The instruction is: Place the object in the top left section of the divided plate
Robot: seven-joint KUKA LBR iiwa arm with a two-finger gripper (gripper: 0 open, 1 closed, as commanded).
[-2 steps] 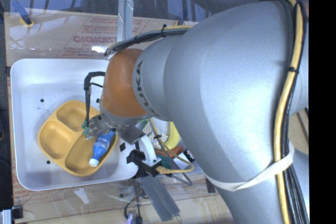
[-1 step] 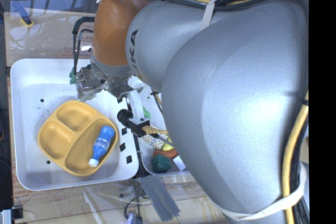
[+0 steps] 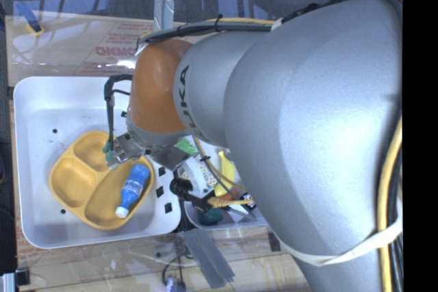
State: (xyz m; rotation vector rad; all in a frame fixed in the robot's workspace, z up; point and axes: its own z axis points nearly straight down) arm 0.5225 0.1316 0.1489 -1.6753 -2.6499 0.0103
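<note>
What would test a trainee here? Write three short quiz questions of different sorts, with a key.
1. True or false: the blue bottle lies in the divided plate.
2. Which bin holds the plate? A) the view's left bin B) the view's right bin
3. Fill in: the band on the arm above the wrist is ____.

Key: 1 true; 2 A; 3 orange.

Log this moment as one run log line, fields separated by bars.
arm: over left bin | gripper: above divided plate, top section | blue bottle: lying in plate's lower right section | placement: not confirmed
</note>
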